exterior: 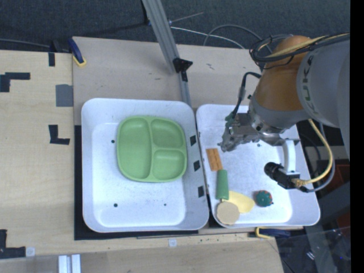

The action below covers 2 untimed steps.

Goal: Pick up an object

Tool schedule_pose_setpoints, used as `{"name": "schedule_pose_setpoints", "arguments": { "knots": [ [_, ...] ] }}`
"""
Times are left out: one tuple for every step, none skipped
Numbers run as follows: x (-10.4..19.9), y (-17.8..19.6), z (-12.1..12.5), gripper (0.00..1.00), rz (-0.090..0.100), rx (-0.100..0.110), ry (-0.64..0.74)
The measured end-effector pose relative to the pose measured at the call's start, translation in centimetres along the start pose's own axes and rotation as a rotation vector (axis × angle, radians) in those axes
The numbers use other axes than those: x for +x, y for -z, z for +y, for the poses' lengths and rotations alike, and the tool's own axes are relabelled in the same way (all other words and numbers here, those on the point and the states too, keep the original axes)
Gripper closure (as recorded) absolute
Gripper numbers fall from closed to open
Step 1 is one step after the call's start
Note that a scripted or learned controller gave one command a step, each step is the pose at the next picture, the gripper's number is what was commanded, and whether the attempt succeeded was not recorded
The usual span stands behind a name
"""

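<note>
- Candidate objects all lie in the right bin [296, 212]. Nearest is an orange block [214, 159], flat on the bin floor just below the jaws [227, 143] and slightly toward the left bin.
- Green cylinder [222, 184] lies lengthwise beyond the orange block, farther from the jaws, its near end close to the block; touching or not, cannot tell.
- At the cylinder's far end: a tan disc [228, 212] and a yellow piece [243, 202], overlapping each other at the bin's front edge.
- Small teal ball [263, 198], to the arm side of the yellow piece, well apart from the jaws.
- Jaws: pointed down over the upper left part of the right bin, dark and seen at a slant; apart or together, cannot tell. Nothing seen between them.
- Arm: orange band [278, 90] and grey body directly behind the jaws, with a black fitting and yellow cable [321, 172] over the bin's right side.
- Left bin [96, 169]: holds a green divided plate [152, 148], three compartments, well apart from the jaws.
- Both bins sit side by side on the counter [34, 169]; a metal pole [162, 27] slants across its back edge.
</note>
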State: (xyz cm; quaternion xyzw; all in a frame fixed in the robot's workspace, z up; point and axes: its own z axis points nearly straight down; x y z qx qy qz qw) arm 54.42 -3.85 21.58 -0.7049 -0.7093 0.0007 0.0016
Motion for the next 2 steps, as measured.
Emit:
{"name": "schedule_pose_setpoints", "arguments": {
  "knots": [
    [4.3,0.2,-0.9,1.00,0.000,0.000,0.000],
    [10.1,-0.3,-2.3,1.00,0.000,0.001,0.002]
  ]
}}
